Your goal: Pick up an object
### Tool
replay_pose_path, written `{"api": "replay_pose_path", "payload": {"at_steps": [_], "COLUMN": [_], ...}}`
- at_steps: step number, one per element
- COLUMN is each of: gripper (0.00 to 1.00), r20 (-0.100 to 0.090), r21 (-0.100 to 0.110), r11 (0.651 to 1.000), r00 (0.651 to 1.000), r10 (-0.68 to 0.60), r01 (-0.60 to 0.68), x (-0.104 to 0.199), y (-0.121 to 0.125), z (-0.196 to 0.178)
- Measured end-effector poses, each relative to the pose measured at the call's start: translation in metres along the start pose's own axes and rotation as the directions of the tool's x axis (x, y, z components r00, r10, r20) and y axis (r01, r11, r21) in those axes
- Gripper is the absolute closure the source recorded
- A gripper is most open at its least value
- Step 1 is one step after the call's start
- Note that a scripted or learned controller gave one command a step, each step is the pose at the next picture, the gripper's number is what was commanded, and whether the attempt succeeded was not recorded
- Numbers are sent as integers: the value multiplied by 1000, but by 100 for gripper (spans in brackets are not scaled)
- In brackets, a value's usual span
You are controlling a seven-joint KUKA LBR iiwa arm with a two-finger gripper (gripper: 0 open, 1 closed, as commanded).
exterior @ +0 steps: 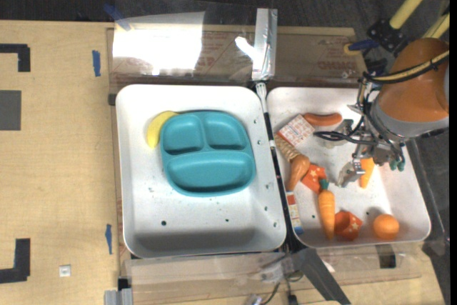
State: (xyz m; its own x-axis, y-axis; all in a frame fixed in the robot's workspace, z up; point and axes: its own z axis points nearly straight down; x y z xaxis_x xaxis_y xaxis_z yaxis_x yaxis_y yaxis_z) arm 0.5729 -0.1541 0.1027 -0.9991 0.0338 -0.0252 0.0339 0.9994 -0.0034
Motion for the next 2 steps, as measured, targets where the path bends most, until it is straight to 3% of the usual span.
{"api": "replay_pose_path", "payload": {"at_steps": [1,2], "gripper": [0,0], "r20": [-13,-14], "r21": [-3,0], "r11": [1000,997], "r00": [1000,997], "r10": [9,78], "r01": [-9,-78], "x": [-4,-28], "y": [-14,-57], "z": [14,16]}}
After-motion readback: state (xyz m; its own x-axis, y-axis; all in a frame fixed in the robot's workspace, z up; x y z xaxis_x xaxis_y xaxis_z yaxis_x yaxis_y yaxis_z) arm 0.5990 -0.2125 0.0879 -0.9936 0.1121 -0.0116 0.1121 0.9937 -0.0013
